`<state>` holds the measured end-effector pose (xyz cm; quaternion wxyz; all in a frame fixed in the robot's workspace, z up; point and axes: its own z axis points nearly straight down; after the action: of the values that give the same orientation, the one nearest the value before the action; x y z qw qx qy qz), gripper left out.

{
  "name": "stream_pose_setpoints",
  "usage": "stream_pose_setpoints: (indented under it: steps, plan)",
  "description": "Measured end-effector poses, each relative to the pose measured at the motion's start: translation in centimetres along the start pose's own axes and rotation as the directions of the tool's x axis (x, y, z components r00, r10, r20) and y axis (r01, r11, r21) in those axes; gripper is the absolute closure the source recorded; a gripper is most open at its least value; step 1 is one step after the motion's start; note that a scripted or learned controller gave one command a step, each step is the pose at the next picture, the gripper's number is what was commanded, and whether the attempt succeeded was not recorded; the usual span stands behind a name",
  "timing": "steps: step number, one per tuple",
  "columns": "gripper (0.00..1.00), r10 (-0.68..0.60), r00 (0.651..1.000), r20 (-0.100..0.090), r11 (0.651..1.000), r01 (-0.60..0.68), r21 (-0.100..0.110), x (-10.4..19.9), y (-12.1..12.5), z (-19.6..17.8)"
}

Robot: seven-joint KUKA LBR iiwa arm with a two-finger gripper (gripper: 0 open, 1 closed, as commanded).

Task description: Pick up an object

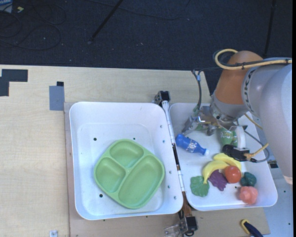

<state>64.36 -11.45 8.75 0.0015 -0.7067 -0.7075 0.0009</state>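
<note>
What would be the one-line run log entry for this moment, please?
arm: over right bin far end | gripper: low beside blue bottle, holding nothing seen | banana, tomato: lying in bin | green divided plate: left bin
</note>
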Motion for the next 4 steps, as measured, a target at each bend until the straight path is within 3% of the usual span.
stream_pose_setpoints:
  steps: [2,4]
  plan:
    - [0.0,0.0,1.0,0.0,1.0,0.0,0.0,3.3,0.0,-0.1]
    - [0.0,0.001,1.0,-0.001,1.0,-0.001,0.0,3.3,0.0,0.0]
